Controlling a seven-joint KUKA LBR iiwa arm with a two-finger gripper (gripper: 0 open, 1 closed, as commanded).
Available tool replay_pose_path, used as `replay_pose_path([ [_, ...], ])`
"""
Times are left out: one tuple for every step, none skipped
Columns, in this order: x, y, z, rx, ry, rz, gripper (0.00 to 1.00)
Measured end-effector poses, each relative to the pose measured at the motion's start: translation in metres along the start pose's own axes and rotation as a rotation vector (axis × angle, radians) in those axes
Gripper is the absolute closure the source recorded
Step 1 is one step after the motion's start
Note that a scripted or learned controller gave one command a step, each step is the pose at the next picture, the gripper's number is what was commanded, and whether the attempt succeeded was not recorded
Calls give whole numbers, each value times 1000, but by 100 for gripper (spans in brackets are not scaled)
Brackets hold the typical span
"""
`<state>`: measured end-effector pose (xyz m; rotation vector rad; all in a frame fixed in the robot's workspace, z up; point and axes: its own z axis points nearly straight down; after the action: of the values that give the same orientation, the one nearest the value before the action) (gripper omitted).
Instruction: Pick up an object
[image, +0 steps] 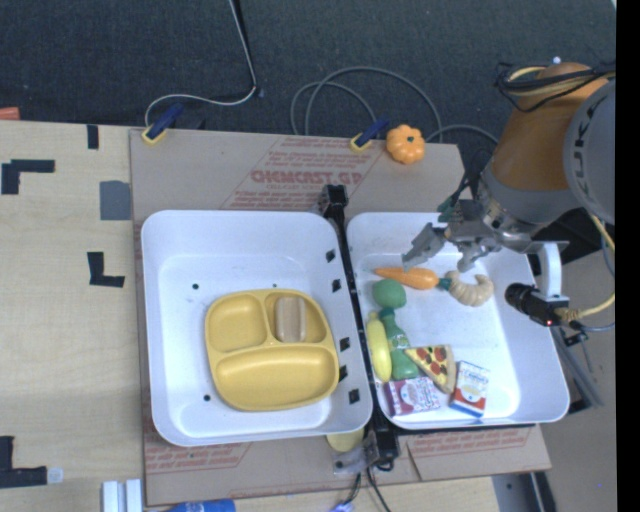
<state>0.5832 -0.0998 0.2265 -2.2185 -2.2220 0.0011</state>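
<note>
My gripper hangs open over the far part of the right bin, its two fingers spread apart with nothing between them. Just below it lie an orange carrot and a beige croissant-shaped piece. Further toward the front of that bin are a green round vegetable, a yellow banana, a green bottle, a pizza slice, a dark red packet and a small white and red box.
The left bin holds a yellow divided plate with a tan piece in one compartment. A small orange pumpkin sits on the cardboard behind the bins. Cables loop across the back.
</note>
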Motion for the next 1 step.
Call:
replay_pose_path([
  [4,14,120,11,0,0,0],
])
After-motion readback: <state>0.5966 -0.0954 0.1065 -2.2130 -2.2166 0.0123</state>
